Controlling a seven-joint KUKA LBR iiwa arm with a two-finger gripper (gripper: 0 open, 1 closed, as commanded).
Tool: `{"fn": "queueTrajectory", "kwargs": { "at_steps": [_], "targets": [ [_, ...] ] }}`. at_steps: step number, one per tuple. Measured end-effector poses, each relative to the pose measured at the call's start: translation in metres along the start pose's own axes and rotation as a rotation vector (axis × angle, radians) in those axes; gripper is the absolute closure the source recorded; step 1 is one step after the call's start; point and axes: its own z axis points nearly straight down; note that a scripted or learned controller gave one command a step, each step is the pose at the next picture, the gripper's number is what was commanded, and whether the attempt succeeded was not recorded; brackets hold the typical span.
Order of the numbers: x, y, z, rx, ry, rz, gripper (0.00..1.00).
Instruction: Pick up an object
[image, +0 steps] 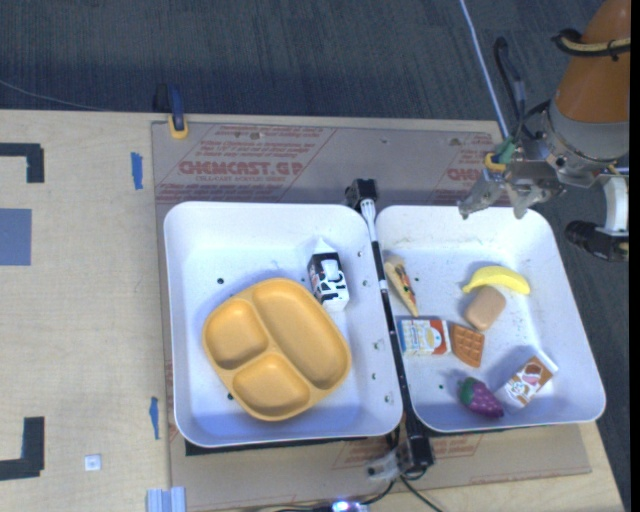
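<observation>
My gripper (494, 204) hangs above the far edge of the right bin (575, 290), its two fingers spread apart with nothing between them. Below it in that bin lie a yellow banana (500, 279), a tan bread piece (484, 307), a hot dog (401, 285), a small white and orange carton (422, 336), a waffle square (467, 344), purple grapes (481, 397) and a juice box (527, 381). The banana sits nearest the gripper, a short way toward the front.
The left bin (190, 300) holds a yellow three-section plate (275, 346) and a small black and white milk carton (328, 279). A black clamp (361, 192) sits where the bins meet at the back. Brown cardboard lies under both bins.
</observation>
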Motion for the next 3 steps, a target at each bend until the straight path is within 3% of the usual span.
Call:
{"fn": "queueTrajectory", "kwargs": {
  "at_steps": [1,2,3],
  "targets": [
    [0.007,-0.057,0.086,0.001,0.000,0.001,0.00],
    [-0.062,-0.056,0.159,-0.002,0.000,-0.001,0.00],
    [-0.062,-0.055,0.149,-0.004,-0.001,0.001,1.00]
  ]
}}
